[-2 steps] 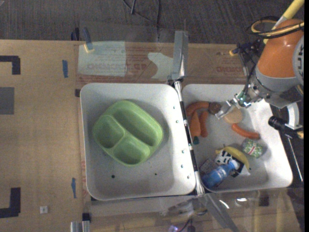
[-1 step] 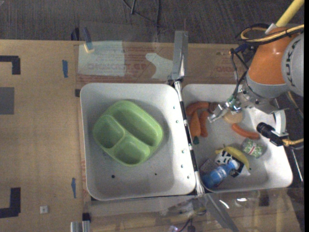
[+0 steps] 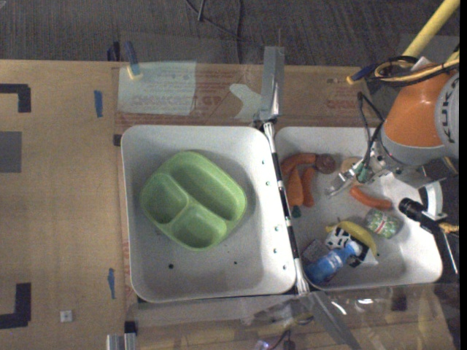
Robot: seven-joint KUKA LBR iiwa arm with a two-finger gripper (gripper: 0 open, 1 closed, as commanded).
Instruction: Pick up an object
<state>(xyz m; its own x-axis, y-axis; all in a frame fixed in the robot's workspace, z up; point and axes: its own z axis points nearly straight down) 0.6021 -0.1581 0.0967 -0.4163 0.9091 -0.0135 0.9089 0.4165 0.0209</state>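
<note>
Camera view shows the gripper [image 3: 349, 183] parted and holding nothing, above the right bin [image 3: 419, 268] beside an orange carrot [image 3: 371, 198].

The wooden worktop [image 3: 58, 217] carries two shallow white bins side by side, the left bin [image 3: 146, 268] and the right bin [image 3: 416, 265] touching along a metal divider. A taped paper sheet [image 3: 157, 87] lies behind the left bin, with black corner marks [image 3: 16, 97] at the far left.

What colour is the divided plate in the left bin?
Light green, plain and unpatterned; the divided plate shows clearly in the overhead camera view.
</note>
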